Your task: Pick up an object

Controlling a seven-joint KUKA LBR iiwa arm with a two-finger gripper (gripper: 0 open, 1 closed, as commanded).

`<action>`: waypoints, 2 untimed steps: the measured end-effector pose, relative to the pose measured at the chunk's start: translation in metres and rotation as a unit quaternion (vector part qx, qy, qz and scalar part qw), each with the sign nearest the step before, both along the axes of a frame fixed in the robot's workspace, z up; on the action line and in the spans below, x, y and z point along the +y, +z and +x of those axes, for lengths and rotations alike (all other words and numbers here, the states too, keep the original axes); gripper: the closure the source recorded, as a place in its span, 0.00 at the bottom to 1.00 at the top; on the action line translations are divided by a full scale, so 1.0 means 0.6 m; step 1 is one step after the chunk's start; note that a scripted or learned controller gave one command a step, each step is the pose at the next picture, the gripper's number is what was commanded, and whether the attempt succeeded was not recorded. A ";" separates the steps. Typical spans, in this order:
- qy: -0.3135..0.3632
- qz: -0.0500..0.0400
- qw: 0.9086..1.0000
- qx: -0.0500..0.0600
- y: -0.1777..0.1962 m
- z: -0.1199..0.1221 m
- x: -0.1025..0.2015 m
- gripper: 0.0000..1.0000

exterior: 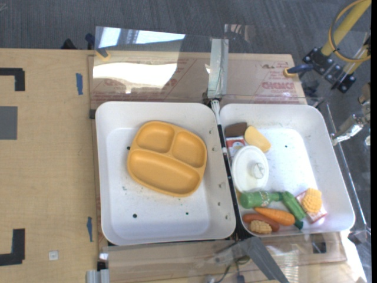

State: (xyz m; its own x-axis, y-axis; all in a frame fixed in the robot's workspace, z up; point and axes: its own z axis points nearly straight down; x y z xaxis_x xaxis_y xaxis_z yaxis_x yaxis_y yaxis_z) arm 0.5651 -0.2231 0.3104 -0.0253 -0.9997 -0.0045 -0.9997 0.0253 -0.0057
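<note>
The right bin (297, 152) holds a cluster of toy foods along its left and front sides. A white round cup (250, 168) sits at its left, with a pale yellow piece (257, 138), a brown block (236, 129) and a small red carton (234, 144) behind it. Toward the front lie a green vegetable (259, 198), a second green piece (292, 205), an orange carrot (274, 216), a yellow corn cob (312, 200) and a small brownish item (259, 226). An orange divided plate (167, 157) lies in the left bin (112, 217).
A clear plastic panel (141, 69) stands behind the bins. The cardboard bench top (41, 158) stretches to the left. Yellow cable (347, 13) and black fittings (327, 63) hang at the top right, outside the bins. A metal bracket (347, 131) sits by the right bin's rim.
</note>
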 end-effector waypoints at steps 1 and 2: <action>0.004 -0.001 1.000 0.000 0.098 -0.037 -0.001 0.00; -0.146 0.000 0.989 0.001 -0.359 0.005 0.091 0.00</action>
